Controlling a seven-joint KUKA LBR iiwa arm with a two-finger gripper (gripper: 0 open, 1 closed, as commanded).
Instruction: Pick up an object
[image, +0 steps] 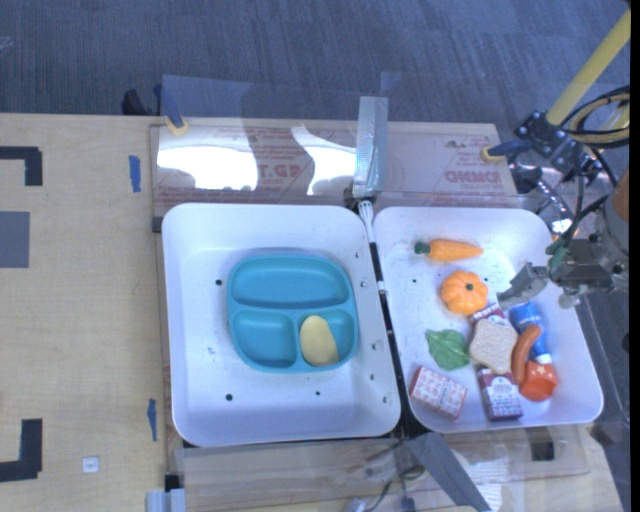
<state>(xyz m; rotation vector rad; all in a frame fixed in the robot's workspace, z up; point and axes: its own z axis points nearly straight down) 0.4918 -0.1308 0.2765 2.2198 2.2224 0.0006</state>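
Camera view: at three o'clock, the grey two-finger gripper (528, 282) is being blurred over the right white bin (590, 400); its opening cannot be told. Cardboard lettering is being glared out.

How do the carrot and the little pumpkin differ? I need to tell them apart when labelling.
The carrot is long and tapered, lying sideways near the right bin's far wall; the pumpkin is round and squat, sitting nearer the bin's middle. The carrot has a green tip at its left end; the pumpkin has a small stem on top. Both are orange toy foods in that bin.
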